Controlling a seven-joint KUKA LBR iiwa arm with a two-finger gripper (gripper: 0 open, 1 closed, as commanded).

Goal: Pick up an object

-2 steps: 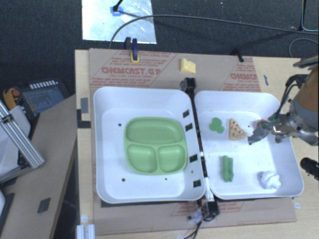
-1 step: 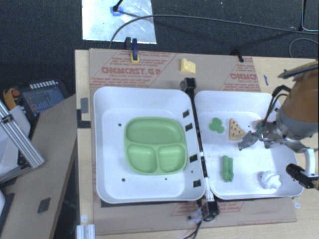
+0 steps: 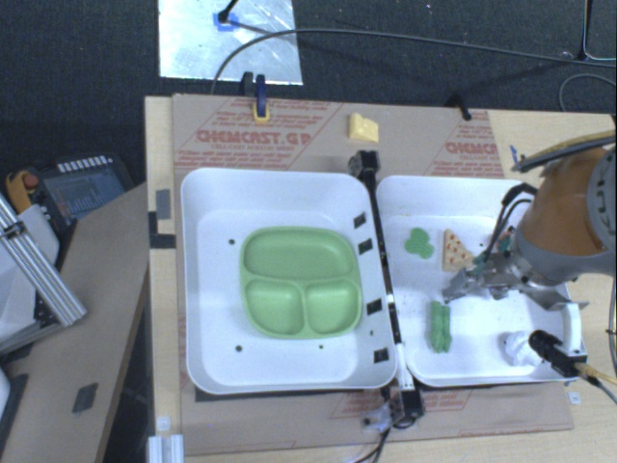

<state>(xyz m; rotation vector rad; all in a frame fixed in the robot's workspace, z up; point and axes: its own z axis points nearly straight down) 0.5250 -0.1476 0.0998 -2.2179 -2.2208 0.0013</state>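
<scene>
My tool [image 3: 469, 285] hangs low in the right white bin [image 3: 482, 193], grip state unclear. Small orange triangular pizza-slice toy [image 3: 453, 250] just at its 11 o'clock; green pod-shaped toy [image 3: 440, 327] at 7.

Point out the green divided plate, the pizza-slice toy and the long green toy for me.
green divided plate [image 3: 289, 280]: camera view, on the ridge between its compartments.
pizza-slice toy [image 3: 454, 250]: camera view, on its spotted top face.
long green toy [image 3: 440, 327]: camera view, at the middle of its length.
</scene>
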